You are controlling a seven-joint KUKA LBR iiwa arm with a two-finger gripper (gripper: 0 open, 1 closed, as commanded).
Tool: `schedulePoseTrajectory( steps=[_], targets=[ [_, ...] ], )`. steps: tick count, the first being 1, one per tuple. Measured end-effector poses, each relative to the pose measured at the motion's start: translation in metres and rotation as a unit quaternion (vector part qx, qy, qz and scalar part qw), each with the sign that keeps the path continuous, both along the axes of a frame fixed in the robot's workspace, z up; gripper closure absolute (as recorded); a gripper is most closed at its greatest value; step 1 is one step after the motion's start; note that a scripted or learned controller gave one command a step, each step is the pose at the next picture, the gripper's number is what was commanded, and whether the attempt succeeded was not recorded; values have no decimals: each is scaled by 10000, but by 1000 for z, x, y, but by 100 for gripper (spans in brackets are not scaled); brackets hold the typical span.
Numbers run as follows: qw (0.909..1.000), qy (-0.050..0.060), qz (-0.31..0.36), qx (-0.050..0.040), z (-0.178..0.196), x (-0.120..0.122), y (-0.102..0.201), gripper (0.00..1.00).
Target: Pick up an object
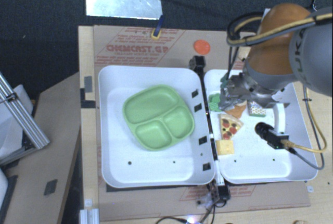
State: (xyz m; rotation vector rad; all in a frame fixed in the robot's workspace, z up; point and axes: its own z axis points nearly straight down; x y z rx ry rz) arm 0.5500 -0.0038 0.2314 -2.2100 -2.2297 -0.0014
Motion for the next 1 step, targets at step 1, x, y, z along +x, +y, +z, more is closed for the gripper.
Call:
schedulePoseTrajectory(
  steps=[1],
  targets=[
    [10000,-12,-13,-14,-14,15,-2,100]
  ],
)
